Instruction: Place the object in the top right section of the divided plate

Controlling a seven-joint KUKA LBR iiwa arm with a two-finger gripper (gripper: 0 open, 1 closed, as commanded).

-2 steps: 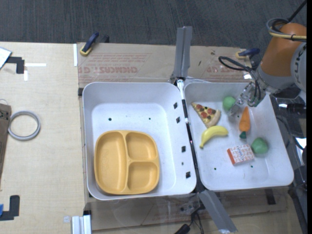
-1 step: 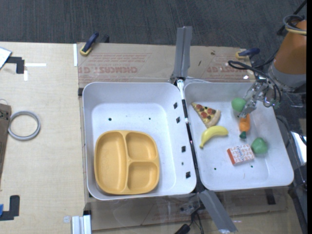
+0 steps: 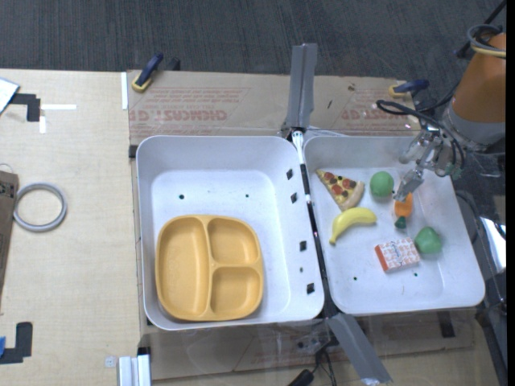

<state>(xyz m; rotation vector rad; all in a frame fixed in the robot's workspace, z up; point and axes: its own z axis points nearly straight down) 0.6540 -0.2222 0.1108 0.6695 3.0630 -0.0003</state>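
End effector poised directly above the carrot — grip state unclear; the divided plate lies far left, in the neighbouring bin.

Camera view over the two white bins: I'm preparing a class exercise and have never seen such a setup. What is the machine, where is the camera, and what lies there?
One fixed camera looks down at a slant. The grey robot arm with an orange band reaches in from the right; its two-finger gripper hangs just above a small orange object. The left white bin holds a yellow divided plate. The right white bin holds a pizza slice toy, yellow banana, two green round items and a red-and-white patterned block.
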